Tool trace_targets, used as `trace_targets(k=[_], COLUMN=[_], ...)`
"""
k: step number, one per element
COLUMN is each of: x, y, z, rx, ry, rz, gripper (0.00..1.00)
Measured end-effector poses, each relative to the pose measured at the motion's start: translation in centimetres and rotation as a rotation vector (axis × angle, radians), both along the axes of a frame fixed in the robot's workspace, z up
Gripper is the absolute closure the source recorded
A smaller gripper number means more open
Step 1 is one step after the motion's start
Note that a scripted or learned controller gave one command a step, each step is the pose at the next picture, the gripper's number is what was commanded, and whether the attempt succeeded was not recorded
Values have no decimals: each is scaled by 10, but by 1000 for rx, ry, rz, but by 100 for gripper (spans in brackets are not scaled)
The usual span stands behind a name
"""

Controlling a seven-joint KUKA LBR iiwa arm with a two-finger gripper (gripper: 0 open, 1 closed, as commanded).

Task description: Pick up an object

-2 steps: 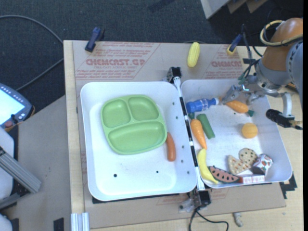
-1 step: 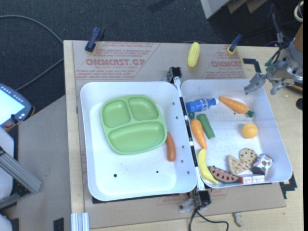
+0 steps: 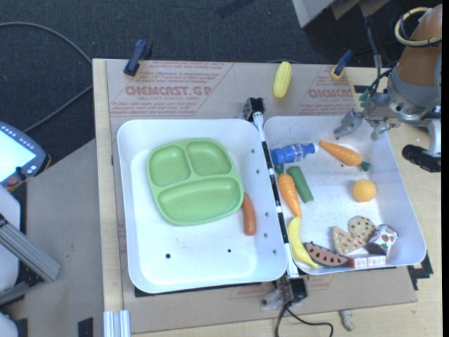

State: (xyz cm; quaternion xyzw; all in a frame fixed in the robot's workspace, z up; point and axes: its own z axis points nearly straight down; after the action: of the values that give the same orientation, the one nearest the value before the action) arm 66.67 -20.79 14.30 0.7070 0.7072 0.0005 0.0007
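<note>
Bins sit side by side on the worktop (image 3: 105, 188), and their contents look sorted for a picking trial. The left bin (image 3: 140, 258) carries a green divided plate (image 3: 194, 181) lying flat, with an orange sausage-like piece (image 3: 249, 214) just beside its right edge. Between the bins runs the shared rim. The right bin (image 3: 407, 209) holds the likely targets, spread loosely so each can be reached alone: a blue bottle (image 3: 291, 152), a small carrot (image 3: 288, 194) touching a green piece (image 3: 302, 184), a banana (image 3: 297, 241) beside a watermelon slice (image 3: 327, 255), crackers (image 3: 353, 234), an orange ball (image 3: 363, 190) and a larger carrot (image 3: 342, 153). A corn cob (image 3: 282, 79) lies outside, on the cardboard behind. The end effector (image 3: 365, 124) hangs over the bin's far right corner, fingers apart and clamped on nothing, nearest the larger carrot; that seems its likeliest pick.
</note>
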Motion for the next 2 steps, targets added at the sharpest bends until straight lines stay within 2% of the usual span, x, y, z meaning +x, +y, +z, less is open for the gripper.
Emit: trace_targets(k=[1, 2], x=[0, 1], y=[26, 26], z=[-31, -19], rx=[2, 0], ry=[3, -1], rz=[1, 1], gripper=[0, 100])
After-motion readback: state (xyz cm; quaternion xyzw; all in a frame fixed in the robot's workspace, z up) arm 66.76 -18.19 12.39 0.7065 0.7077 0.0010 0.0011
